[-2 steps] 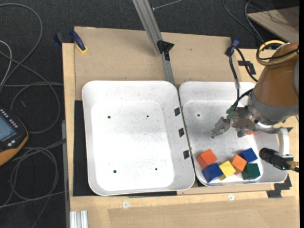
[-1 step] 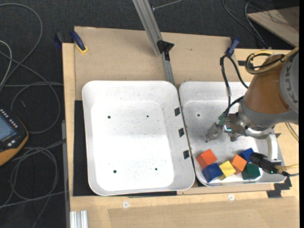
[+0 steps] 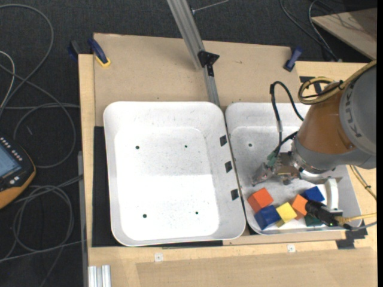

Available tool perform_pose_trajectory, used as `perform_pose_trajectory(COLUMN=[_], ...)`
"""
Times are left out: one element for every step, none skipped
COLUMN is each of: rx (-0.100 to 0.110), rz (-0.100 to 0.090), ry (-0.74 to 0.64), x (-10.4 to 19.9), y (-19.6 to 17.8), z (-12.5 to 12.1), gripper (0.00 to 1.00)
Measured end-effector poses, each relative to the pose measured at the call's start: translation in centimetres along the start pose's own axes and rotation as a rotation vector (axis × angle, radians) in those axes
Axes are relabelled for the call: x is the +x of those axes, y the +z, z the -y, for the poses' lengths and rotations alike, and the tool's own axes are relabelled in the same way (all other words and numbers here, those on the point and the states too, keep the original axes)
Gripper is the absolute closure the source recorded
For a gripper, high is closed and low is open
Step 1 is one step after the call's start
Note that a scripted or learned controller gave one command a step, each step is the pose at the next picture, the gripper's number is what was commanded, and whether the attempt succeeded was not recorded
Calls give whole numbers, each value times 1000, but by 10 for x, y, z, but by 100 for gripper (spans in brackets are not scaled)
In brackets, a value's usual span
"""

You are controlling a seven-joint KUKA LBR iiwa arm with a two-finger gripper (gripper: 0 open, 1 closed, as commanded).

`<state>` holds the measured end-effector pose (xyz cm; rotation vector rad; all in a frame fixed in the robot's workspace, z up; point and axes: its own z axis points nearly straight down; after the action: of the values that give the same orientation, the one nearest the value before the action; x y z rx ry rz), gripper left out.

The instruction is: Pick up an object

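Over the right bin (image 3: 251, 133), the arm (image 3: 335, 130) reaches down.

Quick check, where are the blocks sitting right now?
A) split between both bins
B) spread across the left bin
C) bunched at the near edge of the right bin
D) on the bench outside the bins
C: the orange block, blue block, yellow block and the others cluster along the near edge of the right bin, just below the gripper.
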<state>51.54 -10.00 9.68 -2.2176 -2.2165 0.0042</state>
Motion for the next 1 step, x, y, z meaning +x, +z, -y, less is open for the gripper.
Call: perform_pose_trajectory(rx=[-7], rz=[1], ry=[-1], x=[0], y=[-13], z=[-2], gripper=[100])
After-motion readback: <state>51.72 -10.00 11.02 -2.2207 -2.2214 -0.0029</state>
